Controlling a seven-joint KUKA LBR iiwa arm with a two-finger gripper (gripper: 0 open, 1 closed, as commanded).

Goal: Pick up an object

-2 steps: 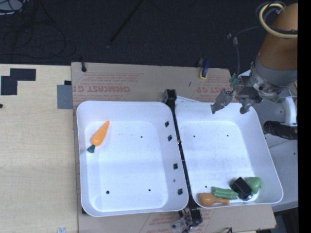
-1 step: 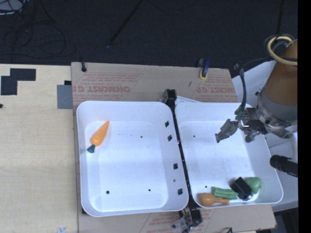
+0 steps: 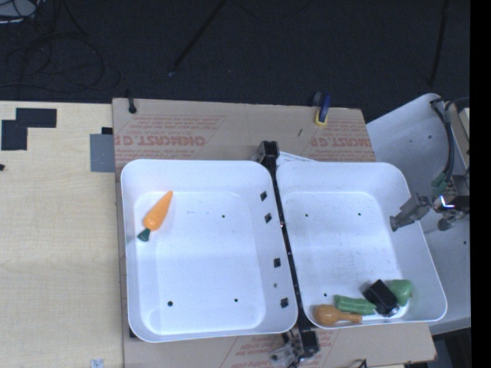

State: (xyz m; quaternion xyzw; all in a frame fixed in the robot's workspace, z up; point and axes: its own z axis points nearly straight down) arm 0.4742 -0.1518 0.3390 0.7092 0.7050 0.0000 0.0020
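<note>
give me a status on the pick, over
Claw at right bin's right rim, holding nothing. Orange toy carrot alone in left bin. Nothing blocking.

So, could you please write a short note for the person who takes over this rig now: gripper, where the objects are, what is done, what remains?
Gripper: at the right rim of the right bin, above the bin wall, with nothing between its fingers; open or shut cannot be judged.
Left bin: one orange carrot toy near its upper left corner.
Right bin: a black block, a green piece, a green pod-like piece and an orange-brown piece, clustered in the lower right corner.
Done: nothing picked yet.
Left: pick up one object.
</note>
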